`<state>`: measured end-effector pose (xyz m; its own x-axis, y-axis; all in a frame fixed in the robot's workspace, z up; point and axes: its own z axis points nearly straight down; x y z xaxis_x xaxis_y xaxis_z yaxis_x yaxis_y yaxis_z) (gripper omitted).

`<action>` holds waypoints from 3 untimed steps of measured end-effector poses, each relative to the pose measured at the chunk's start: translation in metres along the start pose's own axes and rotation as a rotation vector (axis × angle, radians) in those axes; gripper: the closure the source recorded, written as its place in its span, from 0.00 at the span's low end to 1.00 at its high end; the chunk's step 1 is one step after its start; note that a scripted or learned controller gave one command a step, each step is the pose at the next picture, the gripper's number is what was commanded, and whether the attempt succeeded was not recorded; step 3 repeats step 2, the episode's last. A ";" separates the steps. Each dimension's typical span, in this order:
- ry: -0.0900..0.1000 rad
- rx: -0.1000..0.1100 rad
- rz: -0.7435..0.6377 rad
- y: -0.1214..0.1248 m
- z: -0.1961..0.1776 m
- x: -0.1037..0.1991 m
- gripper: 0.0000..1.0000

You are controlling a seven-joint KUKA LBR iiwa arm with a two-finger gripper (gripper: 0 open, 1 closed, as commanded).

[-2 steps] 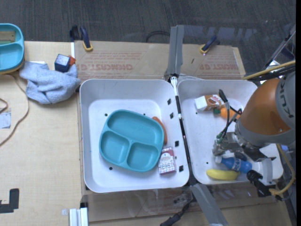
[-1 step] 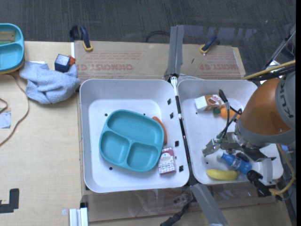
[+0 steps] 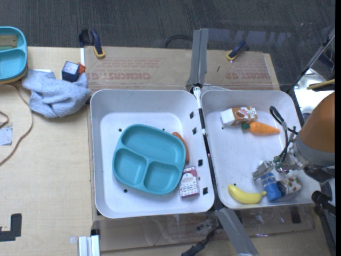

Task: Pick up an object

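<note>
Camera view shows our claw (image 3: 269, 167), whose opening we cannot tell, low in the right bin (image 3: 234, 148) just above a blue packet (image 3: 272, 190) beside the banana (image 3: 246, 194); it looks light, crinkly and slippery, best pinched across its middle.

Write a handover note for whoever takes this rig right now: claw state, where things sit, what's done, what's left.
Claw: low in the right white bin, near its front right corner, over a small blue object; nothing visibly held.
Right bin: yellow toy banana at the front, beside the blue object; orange toy carrot and a small white carton at the back.
Left white bin: teal divided plastic plate, a small red-and-white carton against its front right edge.
Done: arm reached in. Left: grasp and lift one object.
</note>
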<state>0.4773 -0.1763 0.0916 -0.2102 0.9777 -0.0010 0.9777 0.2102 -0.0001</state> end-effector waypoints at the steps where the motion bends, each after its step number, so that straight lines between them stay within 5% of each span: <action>1: 0.001 -0.001 0.002 0.001 -0.009 0.000 1.00; 2: 0.000 0.000 0.037 0.016 -0.116 0.070 1.00; 3: 0.000 0.000 0.037 0.016 -0.116 0.070 1.00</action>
